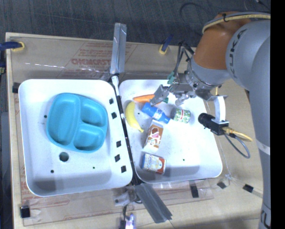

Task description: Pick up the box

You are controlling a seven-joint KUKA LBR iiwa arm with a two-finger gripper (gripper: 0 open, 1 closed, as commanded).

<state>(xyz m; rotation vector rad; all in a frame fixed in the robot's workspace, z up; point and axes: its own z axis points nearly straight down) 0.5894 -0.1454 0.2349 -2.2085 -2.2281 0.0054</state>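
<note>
Fingers of the gripper sit at the upper part of the right bin, spread apart, with nothing visible between them. The tips stand just above the blue bottle and beside the orange carrot; whether they touch either cannot be determined.

Task object: the box, a small carton with a red-and-white printed face, lies flat near the centre of the right bin, below the blue bottle and well apart from the fingers. A second packet with a blue edge lies lower in the same bin, near its bottom rim.

Adjacent items: a banana lies along the left wall of the bin, and a small green-labelled can lies to the right of the bottle. The left bin holds a blue divided tray.

Probable fault conditions:
- Wrong object. The fingers are nearer the bottle and carrot than the box; closing at this position would likely capture or displace one of those.
- Collision. The upper end of the box lies close to the bottle, so a descent there may strike the bottle first.
- Slip. The box lies flat; a grasp across its wide face may exceed the opening, and a grasp on the thin edges may slide off.
- Confusion with the lower packet, which is similar in shape.
</note>
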